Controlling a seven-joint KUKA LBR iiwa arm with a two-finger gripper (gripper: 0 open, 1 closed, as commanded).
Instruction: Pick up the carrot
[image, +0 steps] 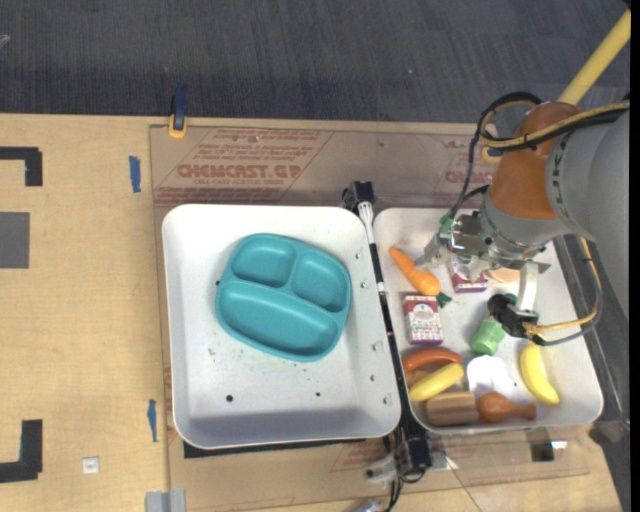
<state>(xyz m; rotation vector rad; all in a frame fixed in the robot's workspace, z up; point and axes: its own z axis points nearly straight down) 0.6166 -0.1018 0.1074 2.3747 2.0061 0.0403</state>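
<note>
Right bin (585, 400): carrot (414, 270) just left of gripper (462, 252).

One fixed camera looks down at a slant on both white bins (190, 300) — arm (560, 170) entering from the right

Two bins sit side by side on a bench, a divided tray (283, 295) in the left bin (190, 330), a carrot (414, 271) and a banana (538, 374) in the right bin (585, 395), the gripper (458, 250) above the carrot
</note>
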